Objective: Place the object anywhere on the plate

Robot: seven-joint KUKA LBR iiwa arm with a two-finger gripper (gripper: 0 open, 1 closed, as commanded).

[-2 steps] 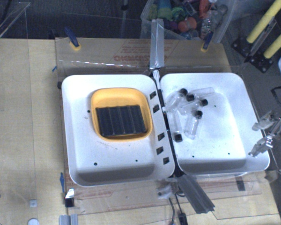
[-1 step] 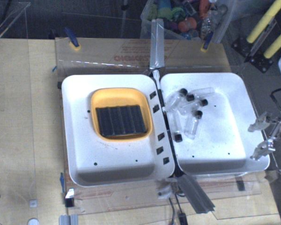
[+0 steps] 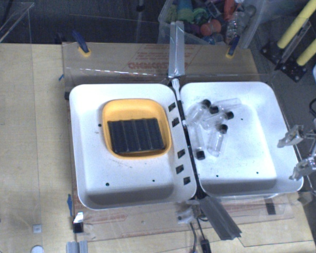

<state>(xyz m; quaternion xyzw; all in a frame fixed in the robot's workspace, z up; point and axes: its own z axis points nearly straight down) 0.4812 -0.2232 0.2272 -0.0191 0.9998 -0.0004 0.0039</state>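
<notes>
While one yellow plate (image 3: 136,108) sits at nine o'clock, I count perhaps five clear bottles (image 3: 213,124); gripper (image 3: 300,152) state I can't tell.

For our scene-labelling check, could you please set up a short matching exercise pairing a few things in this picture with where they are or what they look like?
Things:
1. yellow plate
2. clear vials with black caps
3. dark ridged block
4. box of colourful toys

Places or looks:
A. lying on the plate
B. behind the bins, at the top of the view
C. in the left bin
D. jumbled together in the right bin

Pairs: 1-C, 2-D, 3-A, 4-B
</notes>
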